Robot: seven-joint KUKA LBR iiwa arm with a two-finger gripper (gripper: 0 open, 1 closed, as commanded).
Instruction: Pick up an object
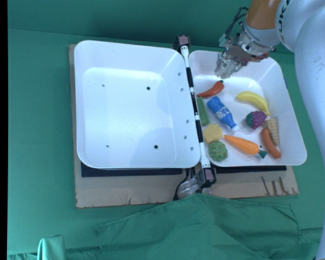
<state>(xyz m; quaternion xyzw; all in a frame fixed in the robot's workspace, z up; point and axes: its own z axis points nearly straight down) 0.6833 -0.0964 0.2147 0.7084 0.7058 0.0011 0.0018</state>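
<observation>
We judge the small red plastic chilli pepper (pixel 210 89) the likeliest pick: light, stiff and smooth, a toy that could slip, so we would take it across its thicker middle. It lies in the far left part of the right shallow white bin (pixel 290 99), just nearer to us than the two-finger gripper (pixel 226 71), which hangs above the bin's far wall with nothing between its fingers (pixel 221 69), which stand slightly apart. A blue plastic bottle (pixel 222 112) lies just nearer than the pepper.

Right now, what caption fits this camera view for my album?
Robot gripper hovers above a red chili in the right bin of toy food.
</observation>
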